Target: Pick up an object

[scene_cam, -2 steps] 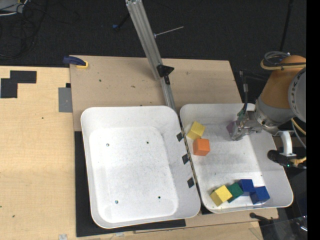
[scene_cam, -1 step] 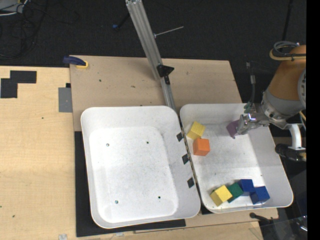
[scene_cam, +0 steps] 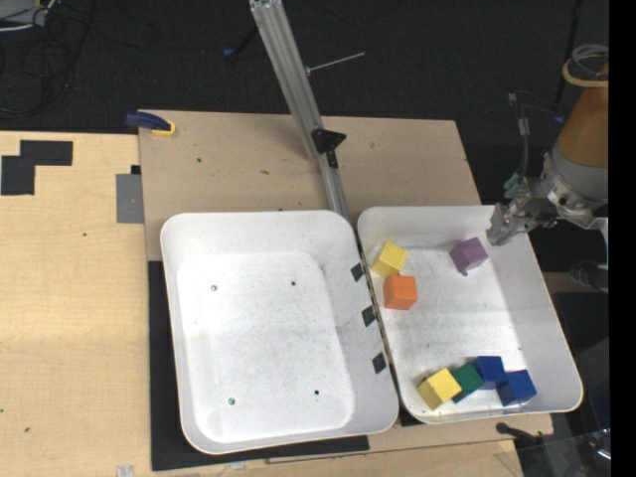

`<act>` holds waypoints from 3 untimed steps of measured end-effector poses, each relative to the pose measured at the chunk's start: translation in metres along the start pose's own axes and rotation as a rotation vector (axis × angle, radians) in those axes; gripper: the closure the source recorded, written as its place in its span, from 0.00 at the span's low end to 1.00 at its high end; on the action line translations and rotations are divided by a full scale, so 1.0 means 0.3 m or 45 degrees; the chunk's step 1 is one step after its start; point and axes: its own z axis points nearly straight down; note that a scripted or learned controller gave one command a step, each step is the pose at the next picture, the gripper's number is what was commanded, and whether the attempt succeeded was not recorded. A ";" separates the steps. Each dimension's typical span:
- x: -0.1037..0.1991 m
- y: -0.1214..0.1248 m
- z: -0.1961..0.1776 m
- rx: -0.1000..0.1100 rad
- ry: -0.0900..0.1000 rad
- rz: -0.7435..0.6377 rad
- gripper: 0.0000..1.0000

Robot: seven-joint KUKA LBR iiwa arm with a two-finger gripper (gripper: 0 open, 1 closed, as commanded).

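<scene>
Nearest the camera, 4 blocks cluster at the right bin's [scene_cam: 556,336] front edge: yellow [scene_cam: 438,388], green [scene_cam: 465,379], 2 blue [scene_cam: 504,379]. Farther back sit a yellow cube [scene_cam: 390,258], orange cube [scene_cam: 399,292] and purple cube [scene_cam: 468,254]. Gripper [scene_cam: 500,225] hovers just beside the purple cube; its opening cannot be judged.

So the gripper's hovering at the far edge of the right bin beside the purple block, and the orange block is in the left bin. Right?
Not quite. The camera view shows the orange block in the right bin, next to the yellow block near the divider. The rest stands: the gripper is at that bin's far edge beside the purple block.
</scene>
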 end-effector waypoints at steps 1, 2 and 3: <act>-0.004 0.004 -0.179 0.001 0.000 -0.001 1.00; 0.162 -0.035 -0.199 0.010 0.005 -0.004 1.00; 0.352 -0.067 -0.167 0.013 0.006 -0.003 1.00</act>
